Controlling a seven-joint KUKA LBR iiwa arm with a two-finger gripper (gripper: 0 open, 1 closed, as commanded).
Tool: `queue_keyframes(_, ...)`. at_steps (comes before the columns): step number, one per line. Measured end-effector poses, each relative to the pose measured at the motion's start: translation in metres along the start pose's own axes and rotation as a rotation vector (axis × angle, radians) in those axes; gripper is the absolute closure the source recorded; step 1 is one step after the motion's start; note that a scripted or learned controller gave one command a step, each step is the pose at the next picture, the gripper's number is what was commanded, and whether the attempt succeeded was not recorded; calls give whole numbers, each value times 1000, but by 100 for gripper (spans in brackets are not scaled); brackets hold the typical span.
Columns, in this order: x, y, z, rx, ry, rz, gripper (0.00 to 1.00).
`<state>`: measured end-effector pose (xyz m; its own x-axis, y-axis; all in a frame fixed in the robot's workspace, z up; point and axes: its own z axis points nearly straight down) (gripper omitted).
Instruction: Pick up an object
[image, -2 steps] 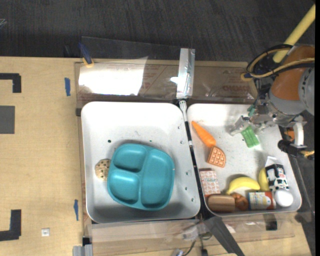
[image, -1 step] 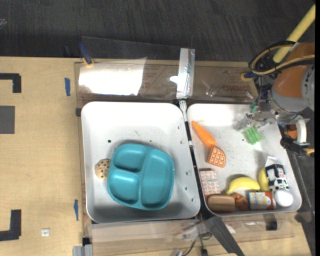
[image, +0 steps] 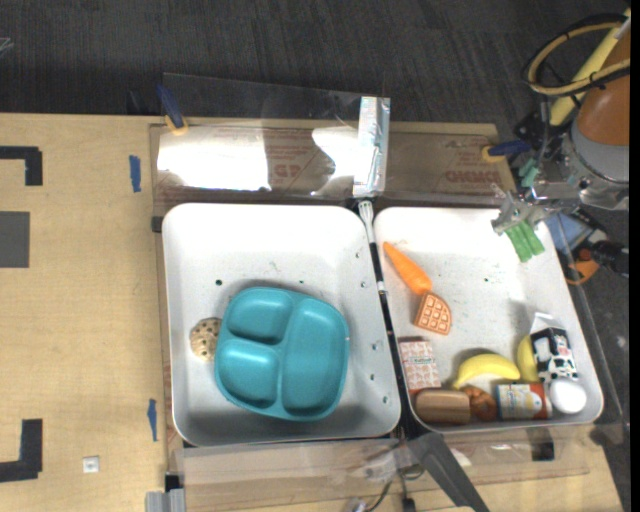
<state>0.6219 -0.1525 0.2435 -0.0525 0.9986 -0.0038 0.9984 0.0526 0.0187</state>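
Over the far right corner of the right bin (image: 585, 330), near its rim: the gripper (image: 518, 218), at the end of the grey arm reaching in from the right. Just beneath its tip, and apparently touching it: a small green piece (image: 526, 243), tilted, above the bin's white floor. Whether clamped or merely beside the tip, impossible to tell; likewise whether the jaws are apart or together. Elsewhere in that bin, well apart from the gripper: an orange toy carrot (image: 407, 268) near the dividing wall, with a waffle piece (image: 433, 313) just beside its lower end. Crowded along the near edge: a pink and white packet (image: 418, 362), a brown sausage (image: 443, 405), a banana (image: 487, 368), a small bottle (image: 522, 401) lying on its side, and a black and white carton (image: 552, 352) in the corner. In the left bin (image: 200, 240): a teal divided plate (image: 283, 350), with a cookie (image: 205, 338) against its left rim.
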Motion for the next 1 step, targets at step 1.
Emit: queue_keyframes(1, 74, -9, 31, 24, 4, 267, 100)
